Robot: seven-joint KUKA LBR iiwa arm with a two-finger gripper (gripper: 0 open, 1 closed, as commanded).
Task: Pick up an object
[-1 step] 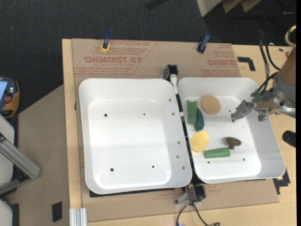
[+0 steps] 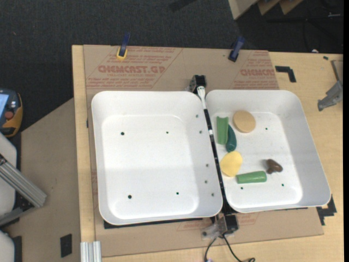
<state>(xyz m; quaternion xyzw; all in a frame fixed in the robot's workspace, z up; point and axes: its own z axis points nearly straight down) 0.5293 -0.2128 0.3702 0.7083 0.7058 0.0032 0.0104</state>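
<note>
- Green cylinder (image 2: 251, 177) lies on its side nearest the front wall of the right bin (image 2: 311, 146), long axis left-right.
- Yellow lump (image 2: 231, 163) sits just beside the cylinder's left end, up and to the left, close to the bin's left wall.
- Small brown object (image 2: 273, 166) is near the cylinder's right end, just above it; too small to tell its shape.
- Second green piece (image 2: 222, 130) lies front-to-back along the left wall, farther back.
- Teal piece (image 2: 232, 140) touches that green piece on its right side.
- Tan round disc (image 2: 245, 121) is at the back, just right of the green and teal pair.
- All six objects are in the left half and middle of the right bin.
- Left bin (image 2: 103, 146) sits flush against the right bin, rims meeting at the centre.
- Gripper (image 2: 329, 98): grey piece at the right edge is probably it, off past the right bin's outer rim, well apart from every object; cannot tell whether it is spread or closed.
- Brown board (image 2: 82, 119) lies under both bins, with two clamps (image 2: 124, 47) on its back edge.
</note>
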